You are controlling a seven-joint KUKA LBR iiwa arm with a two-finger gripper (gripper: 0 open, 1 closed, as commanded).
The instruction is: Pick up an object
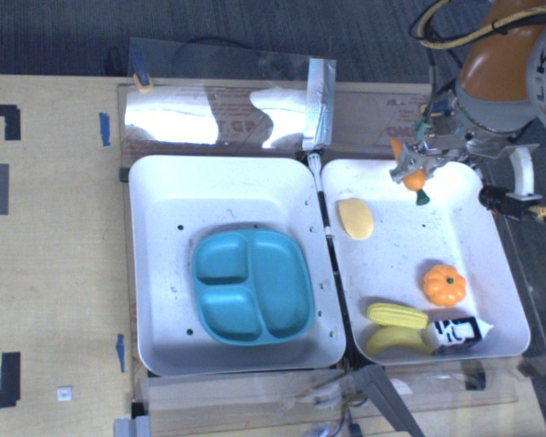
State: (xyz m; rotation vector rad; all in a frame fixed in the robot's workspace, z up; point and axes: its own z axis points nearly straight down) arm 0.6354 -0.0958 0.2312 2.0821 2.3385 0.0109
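1. Here we are over the right bin (491, 271), with the pincer (416, 169) up at twelve o'clock, close to the back wall.
2. A small orange piece with a dark green tip (415, 181) sits right at the pincer's tip. That looks like the thing being picked.
3. First risk: if the hold on that small piece is shallow or off-centre, I'd expect it to slip and drop back into the bin on the way up.
4. Second risk: the back wall is very near. A tilted lift could knock the piece against the rim and jar it loose.
5. Third risk: the piece may only be touched, not gripped, and then the arm rises with nothing.
6. The other things look safe from a bump. The pale yellow oval (355, 218) lies at ten o'clock of the bin, near the pincer but apart from it.
7. The orange pumpkin (445, 285) is at four o'clock. The two yellow pieces (397, 327) and the black-and-white item (458, 330) are down at six, well apart.
8. The left bin (155, 198) holds a blue divided tray (252, 285).
9. The pincer itself: clenched or released, I cannot tell, as the tip is too small and cluttered. The orange piece is at least touching it, and I won't call it held.
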